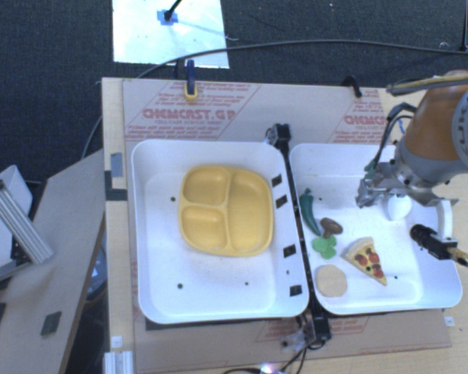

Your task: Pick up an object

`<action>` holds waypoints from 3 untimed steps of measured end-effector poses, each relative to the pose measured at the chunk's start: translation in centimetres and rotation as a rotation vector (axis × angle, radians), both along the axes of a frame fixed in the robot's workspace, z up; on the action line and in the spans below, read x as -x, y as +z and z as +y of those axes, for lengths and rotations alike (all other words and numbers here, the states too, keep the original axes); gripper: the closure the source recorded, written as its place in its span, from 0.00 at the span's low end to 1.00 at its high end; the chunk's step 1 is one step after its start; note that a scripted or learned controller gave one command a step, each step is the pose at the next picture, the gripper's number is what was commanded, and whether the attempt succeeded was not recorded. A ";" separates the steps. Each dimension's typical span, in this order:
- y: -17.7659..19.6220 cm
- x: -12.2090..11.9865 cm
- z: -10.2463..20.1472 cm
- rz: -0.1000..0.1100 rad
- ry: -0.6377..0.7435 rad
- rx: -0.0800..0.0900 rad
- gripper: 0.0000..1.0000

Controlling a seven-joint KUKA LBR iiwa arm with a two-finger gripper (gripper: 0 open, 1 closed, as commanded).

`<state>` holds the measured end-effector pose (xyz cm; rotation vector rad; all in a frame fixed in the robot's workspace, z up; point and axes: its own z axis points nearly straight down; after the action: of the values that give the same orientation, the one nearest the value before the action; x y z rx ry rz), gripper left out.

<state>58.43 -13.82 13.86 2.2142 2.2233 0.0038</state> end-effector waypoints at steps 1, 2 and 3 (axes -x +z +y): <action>5.1 0.3 -0.9 -0.001 -0.004 0.000 1.00; 10.0 -0.4 -0.2 -0.001 0.001 0.000 1.00; 8.9 -0.4 4.8 0.003 0.004 -0.002 1.00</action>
<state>58.80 -8.99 22.78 2.2116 2.2301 0.0027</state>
